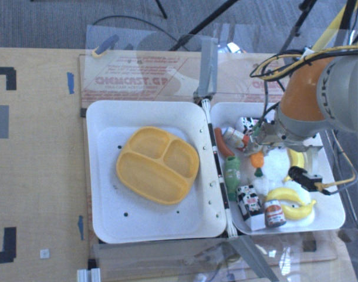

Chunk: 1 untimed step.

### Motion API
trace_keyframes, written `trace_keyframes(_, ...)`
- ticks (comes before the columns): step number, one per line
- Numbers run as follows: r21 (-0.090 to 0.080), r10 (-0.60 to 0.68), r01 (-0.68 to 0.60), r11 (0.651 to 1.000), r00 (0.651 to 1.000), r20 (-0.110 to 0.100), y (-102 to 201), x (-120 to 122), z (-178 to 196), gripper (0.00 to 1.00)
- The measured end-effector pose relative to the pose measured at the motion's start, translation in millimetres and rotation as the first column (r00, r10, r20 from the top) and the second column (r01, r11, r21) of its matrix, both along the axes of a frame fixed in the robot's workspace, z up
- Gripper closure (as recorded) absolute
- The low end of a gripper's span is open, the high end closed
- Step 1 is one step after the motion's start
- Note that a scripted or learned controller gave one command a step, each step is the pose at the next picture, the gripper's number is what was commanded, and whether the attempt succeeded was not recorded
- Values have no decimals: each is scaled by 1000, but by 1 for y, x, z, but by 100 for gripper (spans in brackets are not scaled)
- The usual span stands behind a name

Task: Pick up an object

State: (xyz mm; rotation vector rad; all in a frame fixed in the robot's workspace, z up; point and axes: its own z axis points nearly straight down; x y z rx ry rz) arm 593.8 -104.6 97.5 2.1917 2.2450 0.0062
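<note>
The right bin (337, 213) holds a jumble of small objects. Among them are a red sausage (222, 143), a green bottle (232, 174), a small orange carrot piece (257, 160), a white fluffy lump (274, 168), a yellow banana (294, 201), a small red-labelled can (274, 214) and a black-and-white patterned box (248, 199). My gripper (258, 138) hangs low over the back middle of this bin, just above the carrot piece and beside a small white and red item (233, 136). The grey and orange wrist hides most of it.
The left bin (102, 216) holds a yellow divided plate (157, 164). A raised rim (216, 175) separates the two bins. Cables loop around the arm at the upper right. A clear sheet lies behind the bins.
</note>
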Motion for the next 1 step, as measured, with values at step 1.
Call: trace_keyframes(1, -1, 12, -12, 1000, 1000, -3, 71, 74, 158, 100)
